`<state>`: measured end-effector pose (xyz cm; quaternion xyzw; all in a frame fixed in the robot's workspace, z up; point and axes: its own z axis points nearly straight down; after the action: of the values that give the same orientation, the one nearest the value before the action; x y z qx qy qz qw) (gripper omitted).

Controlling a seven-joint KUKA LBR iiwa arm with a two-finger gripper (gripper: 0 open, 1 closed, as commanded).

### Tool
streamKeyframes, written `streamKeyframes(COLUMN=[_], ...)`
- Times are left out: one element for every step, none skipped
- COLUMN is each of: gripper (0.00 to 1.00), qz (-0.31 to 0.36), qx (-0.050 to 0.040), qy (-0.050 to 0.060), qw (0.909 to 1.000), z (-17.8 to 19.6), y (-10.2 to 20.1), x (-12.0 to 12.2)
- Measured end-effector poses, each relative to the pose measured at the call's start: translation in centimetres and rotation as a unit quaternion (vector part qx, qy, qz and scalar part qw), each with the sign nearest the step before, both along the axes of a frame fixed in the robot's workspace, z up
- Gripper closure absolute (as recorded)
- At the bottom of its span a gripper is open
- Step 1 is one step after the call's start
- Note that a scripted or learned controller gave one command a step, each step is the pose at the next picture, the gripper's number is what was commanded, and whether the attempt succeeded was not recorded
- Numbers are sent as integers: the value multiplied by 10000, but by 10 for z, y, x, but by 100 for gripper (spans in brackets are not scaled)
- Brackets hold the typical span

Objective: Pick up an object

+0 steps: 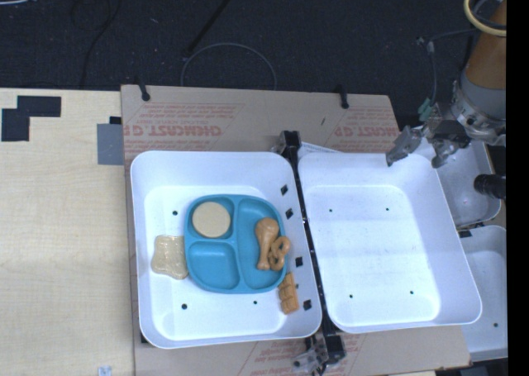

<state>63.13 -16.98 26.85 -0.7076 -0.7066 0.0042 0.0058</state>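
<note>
While my gripper [420, 148] is hovering spread wide over the right bin's [388, 316] far corner, holding nothing, I'm seeing food toys sitting on the blue tray [216, 267], left bin [157, 316].

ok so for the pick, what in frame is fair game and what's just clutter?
Job:
- round tan disc on blue divided plate
- tan drumstick-shaped piece
- brown pretzel-shaped piece
- pale beige slab
- small orange-brown chunk
- claw, open

Lying about:
- printed cardboard sheet
- black cables
- grey patch
</note>
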Motion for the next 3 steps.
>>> streamKeyframes(gripper=[0,0,0], qz=[10,24,12], qx=[-13,-3,-9], qy=[-66,-32,-42], qw=[10000,10000,10000], z=[8,-54,-97], y=[0,7,6], x=[2,4,5])
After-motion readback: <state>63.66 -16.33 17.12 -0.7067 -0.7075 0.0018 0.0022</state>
